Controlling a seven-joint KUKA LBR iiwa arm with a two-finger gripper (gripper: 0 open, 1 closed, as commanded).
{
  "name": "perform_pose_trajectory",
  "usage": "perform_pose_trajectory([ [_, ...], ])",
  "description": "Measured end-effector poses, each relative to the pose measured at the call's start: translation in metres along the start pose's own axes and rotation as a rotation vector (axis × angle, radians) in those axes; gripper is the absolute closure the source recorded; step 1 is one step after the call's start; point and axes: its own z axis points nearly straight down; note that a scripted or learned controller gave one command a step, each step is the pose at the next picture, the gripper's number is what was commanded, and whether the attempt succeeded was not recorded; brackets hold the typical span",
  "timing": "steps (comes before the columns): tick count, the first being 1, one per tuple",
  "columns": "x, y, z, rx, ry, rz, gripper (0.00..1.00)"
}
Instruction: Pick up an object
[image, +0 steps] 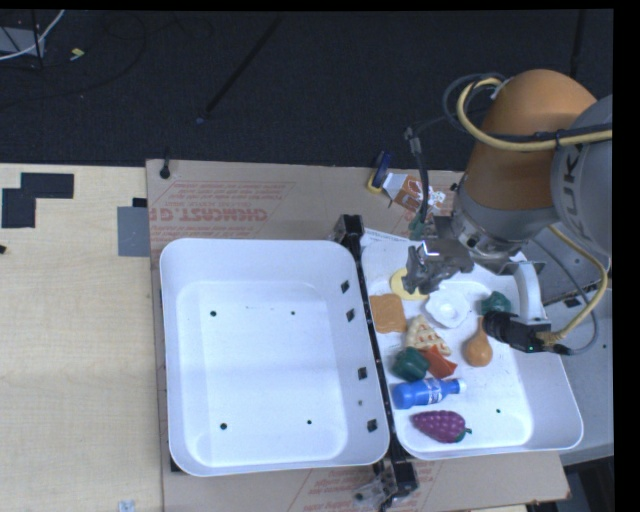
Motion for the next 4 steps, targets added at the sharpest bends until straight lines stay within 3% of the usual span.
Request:
perform_pose_trajectory([
  [1,0.015,0.044,0.078,-0.004,0.0,-0.006,1.0],
  [2,0.013,0.043,0.073,-0.007,0.0,-0.002,0.0],
  [3,-0.036,0.048,0.084,-0.008,-0.002,0.0,0.0],
  [4,-0.092,0.053,0.118,-0.006,-0.001,0.0,0.0],
])
